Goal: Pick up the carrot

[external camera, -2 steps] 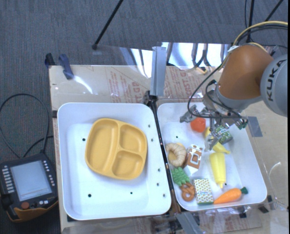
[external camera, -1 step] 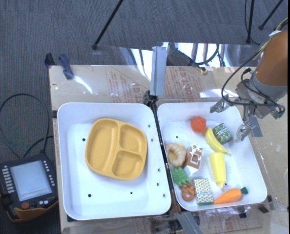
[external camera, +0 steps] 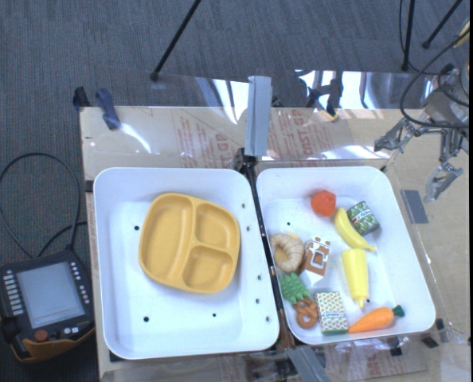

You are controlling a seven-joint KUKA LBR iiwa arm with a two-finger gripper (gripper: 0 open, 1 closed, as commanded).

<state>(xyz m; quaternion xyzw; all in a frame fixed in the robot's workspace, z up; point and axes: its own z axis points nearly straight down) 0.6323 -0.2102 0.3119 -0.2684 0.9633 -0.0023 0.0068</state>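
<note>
The carrot point(external camera: 370, 321) is orange with a green top. It lies in the near right corner of the right bin point(external camera: 408, 237), its green end toward the right wall. My gripper point(external camera: 419, 159) hangs beyond the bin's far right corner, well away from the carrot. It is open, with nothing between its spread fingers point(external camera: 442, 178).
Around the carrot in the right bin lie a yellow bottle point(external camera: 355, 274), a green box point(external camera: 330, 310), a pretzel point(external camera: 306, 313), a banana point(external camera: 350, 229), a green can point(external camera: 363, 217), a red tomato point(external camera: 323, 203) and a donut point(external camera: 287, 251). The left bin point(external camera: 117, 293) holds a yellow divided plate point(external camera: 190, 242).
</note>
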